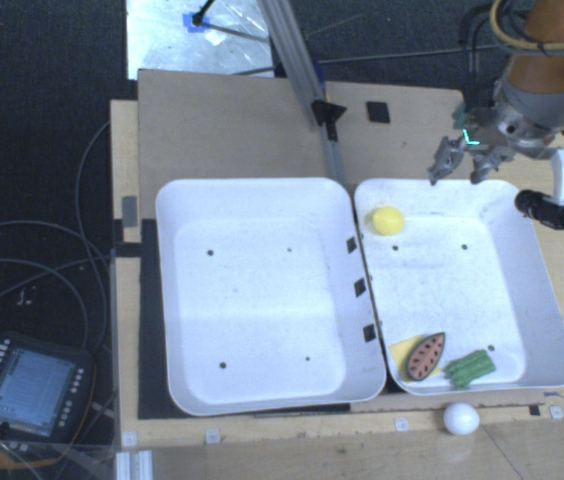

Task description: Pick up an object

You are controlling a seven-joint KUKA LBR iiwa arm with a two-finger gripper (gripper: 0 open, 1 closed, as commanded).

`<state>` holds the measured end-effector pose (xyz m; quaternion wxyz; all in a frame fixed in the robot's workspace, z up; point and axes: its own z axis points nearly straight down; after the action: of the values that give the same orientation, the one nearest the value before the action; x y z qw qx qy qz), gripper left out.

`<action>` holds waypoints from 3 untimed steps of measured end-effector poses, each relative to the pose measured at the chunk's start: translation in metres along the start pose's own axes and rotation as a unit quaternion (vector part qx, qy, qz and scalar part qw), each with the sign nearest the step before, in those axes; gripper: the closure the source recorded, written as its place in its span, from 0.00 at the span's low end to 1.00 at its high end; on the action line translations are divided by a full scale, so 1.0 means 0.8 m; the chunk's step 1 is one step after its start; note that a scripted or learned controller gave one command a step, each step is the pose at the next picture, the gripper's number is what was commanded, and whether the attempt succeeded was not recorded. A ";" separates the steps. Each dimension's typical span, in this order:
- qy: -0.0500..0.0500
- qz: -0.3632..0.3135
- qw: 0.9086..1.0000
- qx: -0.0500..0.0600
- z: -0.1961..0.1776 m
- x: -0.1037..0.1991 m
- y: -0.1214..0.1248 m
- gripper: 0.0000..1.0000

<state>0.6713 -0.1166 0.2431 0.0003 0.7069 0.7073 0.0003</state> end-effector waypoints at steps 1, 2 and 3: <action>0.000 0.000 1.000 0.000 0.000 0.000 0.000 0.00; 0.000 0.000 1.000 0.002 0.069 0.006 -0.011 0.00; 0.000 0.000 1.000 0.002 0.145 0.007 -0.018 0.00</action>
<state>0.6571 -0.1113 0.1272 -0.0014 0.7071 0.7071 -0.0010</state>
